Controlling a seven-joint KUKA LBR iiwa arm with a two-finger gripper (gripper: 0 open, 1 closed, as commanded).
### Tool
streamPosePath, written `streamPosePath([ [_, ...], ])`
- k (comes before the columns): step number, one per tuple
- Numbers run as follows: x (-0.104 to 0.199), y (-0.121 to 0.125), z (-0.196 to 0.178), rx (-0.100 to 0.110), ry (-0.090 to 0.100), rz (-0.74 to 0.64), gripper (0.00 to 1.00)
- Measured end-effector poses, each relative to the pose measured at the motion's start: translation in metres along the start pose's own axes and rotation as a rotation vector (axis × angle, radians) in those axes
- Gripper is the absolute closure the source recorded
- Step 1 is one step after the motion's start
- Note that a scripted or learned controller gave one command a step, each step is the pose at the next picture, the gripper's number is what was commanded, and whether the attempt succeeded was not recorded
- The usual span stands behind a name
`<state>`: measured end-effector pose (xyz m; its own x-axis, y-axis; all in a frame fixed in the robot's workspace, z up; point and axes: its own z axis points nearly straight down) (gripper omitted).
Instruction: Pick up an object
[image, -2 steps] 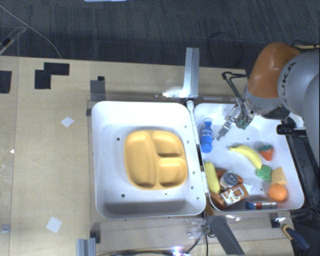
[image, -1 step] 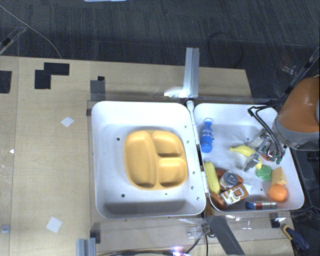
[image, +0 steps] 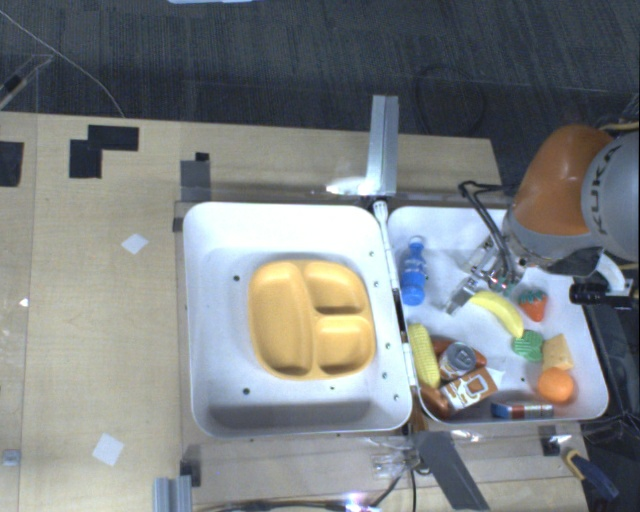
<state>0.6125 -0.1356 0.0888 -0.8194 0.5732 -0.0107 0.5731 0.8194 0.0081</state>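
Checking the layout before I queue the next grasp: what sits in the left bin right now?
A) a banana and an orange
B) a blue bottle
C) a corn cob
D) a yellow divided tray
D: the yellow divided tray lies alone in the left bin, while the blue bottle, banana, orange and corn cob are all in the right bin.

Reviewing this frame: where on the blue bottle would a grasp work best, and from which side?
Probably across the blue bottle's mid-body, coming straight down. It lies flat, cap toward the bin's far wall, apart from the corn cob and banana, so the jaws could straddle its narrow width.
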Motion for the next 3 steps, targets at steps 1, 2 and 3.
streamPosePath([
  [1, -0.036, -0.052, 0.000, 0.004, 0.000, -0.024, 0.00],
  [2, -0.039, 0.017, 0.002, 0.002, 0.003, -0.041, 0.00],
  [3, -0.030, -0.070, 0.000, 0.006, -0.001, -0.123, 0.00],
])
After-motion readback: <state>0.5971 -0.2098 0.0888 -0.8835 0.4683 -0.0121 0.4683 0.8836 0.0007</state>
